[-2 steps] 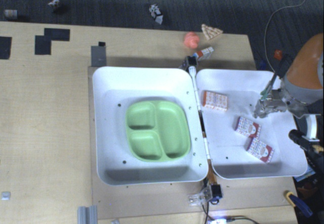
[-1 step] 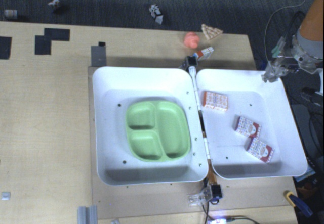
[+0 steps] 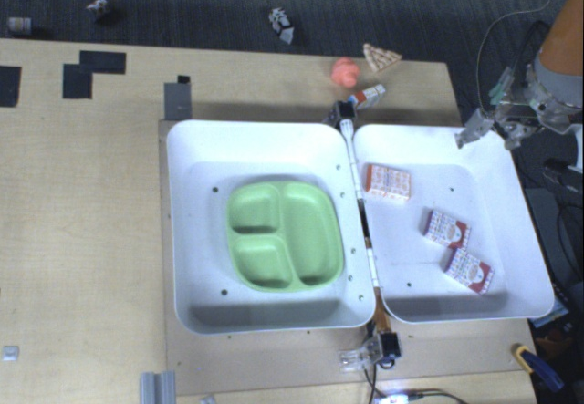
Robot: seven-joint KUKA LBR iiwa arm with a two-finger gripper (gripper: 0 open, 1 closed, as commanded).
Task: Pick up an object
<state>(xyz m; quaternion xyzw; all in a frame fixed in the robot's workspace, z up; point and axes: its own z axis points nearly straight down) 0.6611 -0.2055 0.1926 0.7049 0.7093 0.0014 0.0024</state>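
Three small red-and-white cartons lie in the right bin (image 3: 511, 202): one (image 3: 388, 181) near its back left, a second (image 3: 444, 228) in the middle, a third (image 3: 468, 270) just in front of that one. My gripper (image 3: 474, 129) hangs at the bin's back right corner, over the rim, apart from all three cartons and with nothing seen in it. The arm's orange band (image 3: 563, 37) shows at the right edge. A green divided plate (image 3: 283, 233) lies in the left bin (image 3: 192, 211).
Behind the bins, on the bench, lie a pink ball (image 3: 345, 72), a toy pizza slice (image 3: 380, 56) and a small marker-like tube (image 3: 368, 97). Black blocks (image 3: 91, 72) sit at the bench's back left. Cables run along the right side.
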